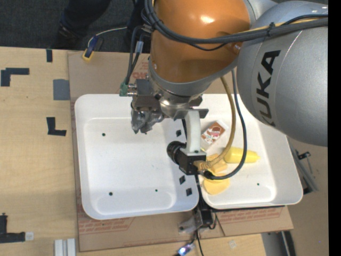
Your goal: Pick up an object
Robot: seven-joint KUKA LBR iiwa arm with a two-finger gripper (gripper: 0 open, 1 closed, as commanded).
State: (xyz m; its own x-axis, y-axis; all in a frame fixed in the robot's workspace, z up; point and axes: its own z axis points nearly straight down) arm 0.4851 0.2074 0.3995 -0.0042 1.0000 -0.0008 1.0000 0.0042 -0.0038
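Gripper over the left bin, and the pickings are all next door in the right one.

Your gripper [143, 119] hangs low above the back of the left bin [88, 159], and from up here you cannot tell whether it is released or clenched. The candidates lie in the right bin [279, 188]: a smooth, curved yellow banana shape [242, 156], a flat yellow piece [216, 186] just beside it near the front wall, and a small glossy red-and-white packet [214, 132] further back. I'd call the banana shape your best bet, being rounded, plastic-looking and thick enough to straddle. Come down square across its middle. The packet lies thin and flat and will likely slip.
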